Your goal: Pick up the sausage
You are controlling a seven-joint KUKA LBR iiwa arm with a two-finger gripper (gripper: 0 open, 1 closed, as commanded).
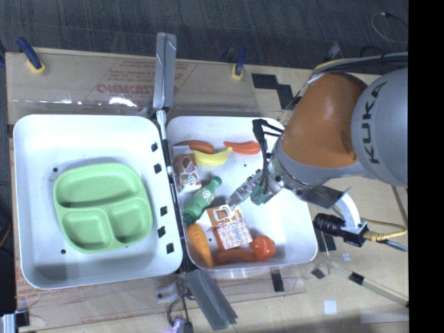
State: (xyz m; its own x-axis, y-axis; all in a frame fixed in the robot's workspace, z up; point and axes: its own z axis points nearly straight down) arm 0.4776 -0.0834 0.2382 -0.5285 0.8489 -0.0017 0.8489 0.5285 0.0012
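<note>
Surface (83, 75): tan board, two white bins, dark floor beyond.
Left bin (35, 186): green tray (104, 207).
Right bin (291, 234): sausage (195, 146) at far left, beside banana (211, 158).
Arm (347, 130): reaches from right, bent over right bin.
Gripper (244, 189): low mid-bin; finger state unclear.

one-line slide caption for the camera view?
Gripper hovers over right bin of toy food; sausage lies by its far wall.

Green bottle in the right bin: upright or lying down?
Lying down. The green bottle rests on its side on the floor of the right bin, cap angled toward the top right, beside the small carton.
</note>
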